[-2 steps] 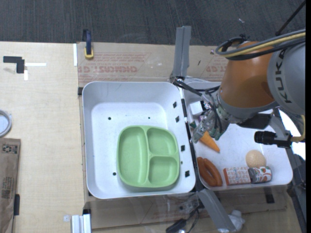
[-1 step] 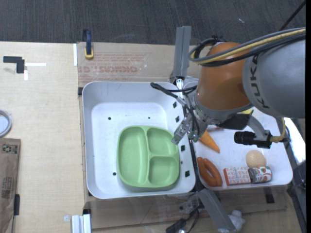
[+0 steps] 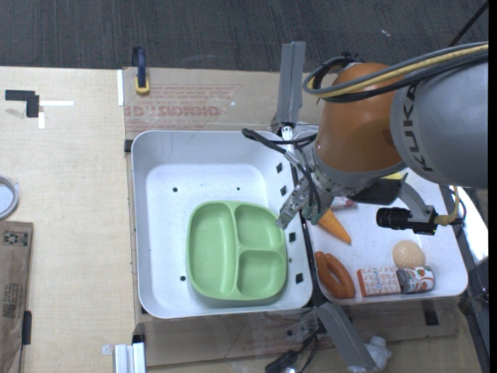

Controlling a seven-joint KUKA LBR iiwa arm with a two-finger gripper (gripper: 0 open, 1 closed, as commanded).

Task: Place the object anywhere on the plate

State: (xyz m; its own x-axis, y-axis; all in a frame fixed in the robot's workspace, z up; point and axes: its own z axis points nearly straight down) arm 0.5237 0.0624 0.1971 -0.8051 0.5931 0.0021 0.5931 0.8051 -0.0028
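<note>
**Q:** Two bins, is that right? What are they standing on?

**Me:** Two shallow white bins side by side on a pale wooden bench [image 3: 62, 208]. A sheet of brown cardboard [image 3: 202, 103] is tucked behind them and held by a blue-and-yellow clamp [image 3: 140, 72]. Beyond the bench is dark grey ribbed carpet [image 3: 155, 14]. A grey ring [image 3: 4, 196] sits at the bench's left edge.

**Q:** Materials and shapes?

**Me:** The left bin [image 3: 155, 208] is smooth white plastic with rounded corners. In it lies a matte light-green plate [image 3: 233, 247], a rounded rectangle with three compartments, all bare. The right bin [image 3: 369, 243] holds the toy food. There is an orange cone-shaped carrot [image 3: 335, 225], a glossy reddish curved sausage [image 3: 334, 274], a beige egg [image 3: 408, 253] and a small printed carton [image 3: 392, 280] lying on its side.

**Q:** And the gripper?

**Me:** The gripper [image 3: 299, 207] hangs over the wall between the two bins, by the plate's upper right corner. I cannot tell whether it is open or closed, and I see nothing held in it. The carrot lies just beside it, on the right-bin side and off the plate. The orange band [image 3: 357, 123] of the arm bulks above it, with black and yellow cables [image 3: 404, 64] looped over the top.
</note>
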